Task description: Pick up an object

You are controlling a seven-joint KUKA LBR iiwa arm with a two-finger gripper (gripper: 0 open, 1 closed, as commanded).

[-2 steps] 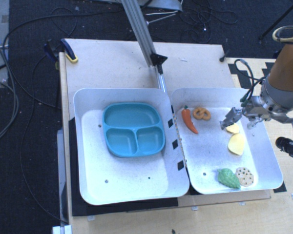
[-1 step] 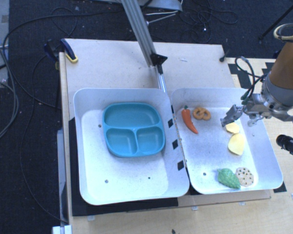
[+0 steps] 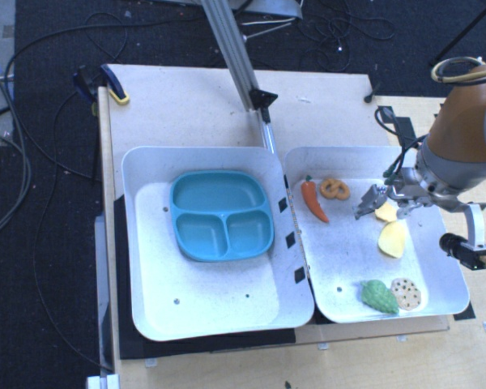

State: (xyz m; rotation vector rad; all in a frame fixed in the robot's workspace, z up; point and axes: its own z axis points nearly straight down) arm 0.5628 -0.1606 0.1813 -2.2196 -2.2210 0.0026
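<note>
We see the gripper [image 3: 378, 202] low in the right bin [image 3: 449, 294], next to a small yellow piece [image 3: 385, 213], prob. its target as the closest obj. We cannot tell the jaw state. The blue tray [image 3: 222, 215] sits in the left bin [image 3: 146, 298], apart from the picking

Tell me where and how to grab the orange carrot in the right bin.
Grip the carrot across its thicker upper half, coming straight down from above. It lies flat, tapering toward the lower right, with bare floor on both long sides. The pretzel sits close on its right, so keep the fingers narrow.
</note>
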